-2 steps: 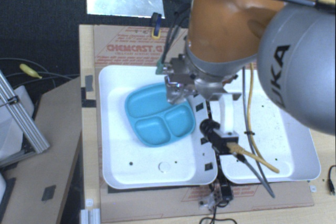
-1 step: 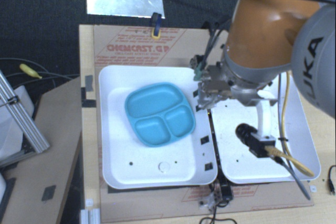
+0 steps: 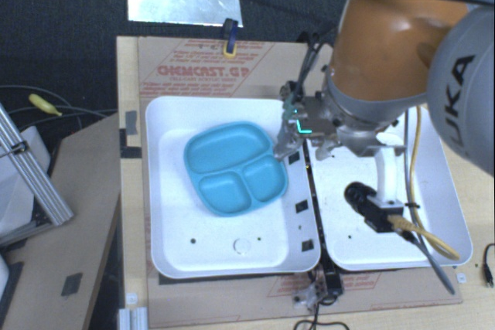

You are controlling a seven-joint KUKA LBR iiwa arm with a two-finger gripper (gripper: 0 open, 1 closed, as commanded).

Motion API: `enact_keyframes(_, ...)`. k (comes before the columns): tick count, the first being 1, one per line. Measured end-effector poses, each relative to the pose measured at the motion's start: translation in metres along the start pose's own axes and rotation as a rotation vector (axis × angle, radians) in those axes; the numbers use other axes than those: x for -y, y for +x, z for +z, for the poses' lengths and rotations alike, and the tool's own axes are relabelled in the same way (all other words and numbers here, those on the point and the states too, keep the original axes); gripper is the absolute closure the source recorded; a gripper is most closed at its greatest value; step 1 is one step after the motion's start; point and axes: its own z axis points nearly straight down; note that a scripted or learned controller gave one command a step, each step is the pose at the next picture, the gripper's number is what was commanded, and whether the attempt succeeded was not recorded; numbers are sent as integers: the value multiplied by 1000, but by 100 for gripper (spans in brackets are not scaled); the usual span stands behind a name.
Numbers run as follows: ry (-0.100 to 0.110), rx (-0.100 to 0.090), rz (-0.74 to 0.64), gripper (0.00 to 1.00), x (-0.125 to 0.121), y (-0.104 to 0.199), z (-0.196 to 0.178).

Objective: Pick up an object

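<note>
Gripper is at right rim of blue tray, which lies in left bin just below-left of it. Grip state: cannot tell. Tray not lifted yet; pick-up remains.

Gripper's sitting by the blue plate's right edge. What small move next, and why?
Probably nudge the gripper left and down over the rim of the blue divided plate. It hangs at the plate's right edge in the left bin, and nothing appears between its fingers, so the rim looks like the nearest hold.
</note>
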Motion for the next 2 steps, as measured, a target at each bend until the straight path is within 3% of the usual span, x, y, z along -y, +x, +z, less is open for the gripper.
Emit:
enact_keyframes(1,-3,0,0,0,-55,11,20)
enact_keyframes(2,-7,-5,-7,0,-39,64,-51)
